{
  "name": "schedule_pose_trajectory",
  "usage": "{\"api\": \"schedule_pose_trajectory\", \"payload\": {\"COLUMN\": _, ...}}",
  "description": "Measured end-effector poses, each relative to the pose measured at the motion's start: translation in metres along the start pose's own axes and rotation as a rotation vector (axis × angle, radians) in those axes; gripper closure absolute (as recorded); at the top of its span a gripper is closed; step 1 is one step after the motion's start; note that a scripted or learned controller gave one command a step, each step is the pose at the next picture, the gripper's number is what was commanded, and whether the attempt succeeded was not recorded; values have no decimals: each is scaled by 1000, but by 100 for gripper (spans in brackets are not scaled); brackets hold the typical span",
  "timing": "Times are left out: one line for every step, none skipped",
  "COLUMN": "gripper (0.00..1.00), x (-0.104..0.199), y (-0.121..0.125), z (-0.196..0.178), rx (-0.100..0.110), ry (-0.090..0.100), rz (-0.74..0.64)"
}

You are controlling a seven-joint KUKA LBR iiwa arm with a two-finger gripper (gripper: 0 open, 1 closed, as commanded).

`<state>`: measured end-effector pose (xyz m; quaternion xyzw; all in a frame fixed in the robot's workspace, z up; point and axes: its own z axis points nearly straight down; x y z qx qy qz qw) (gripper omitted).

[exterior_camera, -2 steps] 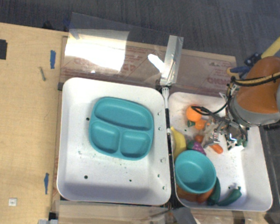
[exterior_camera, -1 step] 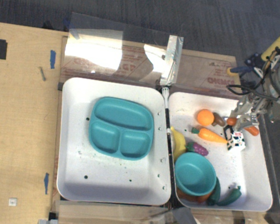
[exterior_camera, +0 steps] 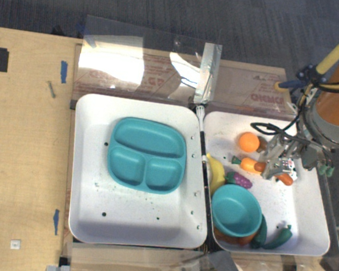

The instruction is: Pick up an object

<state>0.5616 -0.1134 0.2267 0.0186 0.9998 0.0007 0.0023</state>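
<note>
We see the hand [exterior_camera: 278, 160] lowered into the right bin [exterior_camera: 314, 208], its metal fingers hanging over the bin's upper middle. We cannot tell whether they are spread or pressed together, because the wrist and cables blur into them from this slant.

Just to the hand's left, touching or nearly touching its fingers, lies a toy carrot [exterior_camera: 250, 165], orange with a small green tip. Its long axis runs roughly across the view, green end pointing away from the hand, thick orange end toward it. We cannot say that the fingers enclose it.

Above the carrot, up and left of the hand, sits an orange ball [exterior_camera: 248, 141]. Right at the hand's lower right edge we see a small red-orange piece [exterior_camera: 285, 180], too small to name.

Below and left of the hand lie a small purple piece [exterior_camera: 243, 182] and a banana [exterior_camera: 216, 171] against the bin's left wall. Further below, a teal bowl [exterior_camera: 235, 210] rests on an orange cup [exterior_camera: 235, 236], and a dark green vegetable [exterior_camera: 278, 236] lies below the hand near the front rim.

Well to the hand's left, the left bin [exterior_camera: 87, 207] holds a teal divided plate [exterior_camera: 147, 154]. Both bins rest on the desk [exterior_camera: 13, 162].
</note>
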Motion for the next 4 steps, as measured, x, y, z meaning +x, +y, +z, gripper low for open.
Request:
{"api": "schedule_pose_trajectory", "payload": {"gripper": 100, "x": -55, "y": 8, "z": 136, "rx": 2, "ry": -11, "rz": -70}}
{"api": "schedule_pose_trajectory", "payload": {"gripper": 0, "x": -54, "y": 8, "z": 138, "rx": 2, "ry": -9, "rz": -71}}
{"api": "schedule_pose_trajectory", "payload": {"gripper": 100, "x": -58, "y": 9, "z": 124, "rx": 3, "ry": -23, "rz": -72}}
{"api": "schedule_pose_trajectory", "payload": {"gripper": 100, "x": -106, "y": 74, "z": -13, "rx": -1, "ry": -14, "rz": -25}}
